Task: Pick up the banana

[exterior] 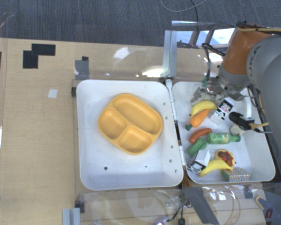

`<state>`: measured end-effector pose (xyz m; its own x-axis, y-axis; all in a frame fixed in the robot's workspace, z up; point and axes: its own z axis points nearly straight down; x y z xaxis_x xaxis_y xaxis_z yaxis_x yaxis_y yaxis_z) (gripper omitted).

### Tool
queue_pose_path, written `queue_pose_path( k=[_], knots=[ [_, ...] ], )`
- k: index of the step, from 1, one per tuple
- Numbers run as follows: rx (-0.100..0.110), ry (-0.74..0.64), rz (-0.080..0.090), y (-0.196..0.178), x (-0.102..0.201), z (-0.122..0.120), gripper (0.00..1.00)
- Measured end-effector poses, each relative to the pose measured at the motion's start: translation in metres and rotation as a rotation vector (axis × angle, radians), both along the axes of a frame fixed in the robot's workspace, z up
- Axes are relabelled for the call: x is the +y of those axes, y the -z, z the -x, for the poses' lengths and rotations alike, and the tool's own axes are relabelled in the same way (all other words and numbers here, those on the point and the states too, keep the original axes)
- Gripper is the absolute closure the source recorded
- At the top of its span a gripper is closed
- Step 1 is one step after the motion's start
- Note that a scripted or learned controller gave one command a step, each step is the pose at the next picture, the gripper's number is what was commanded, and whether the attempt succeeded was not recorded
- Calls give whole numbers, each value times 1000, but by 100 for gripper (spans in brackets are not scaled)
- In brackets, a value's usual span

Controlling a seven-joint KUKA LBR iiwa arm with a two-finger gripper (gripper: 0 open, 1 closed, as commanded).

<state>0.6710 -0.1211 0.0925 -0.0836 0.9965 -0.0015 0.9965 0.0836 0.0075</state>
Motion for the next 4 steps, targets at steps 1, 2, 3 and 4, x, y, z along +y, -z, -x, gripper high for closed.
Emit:
queue_pose_path(
  k=[1, 2, 3, 4],
  knots=[
    [-7, -5, 1, -13, 1, -3, 100],
    [-2, 52, -1, 4, 34, 0, 100],
    [-3, -48, 0, -136, 53, 25, 100],
    [-1, -254, 2, -199, 36, 35, 100]
  ],
)
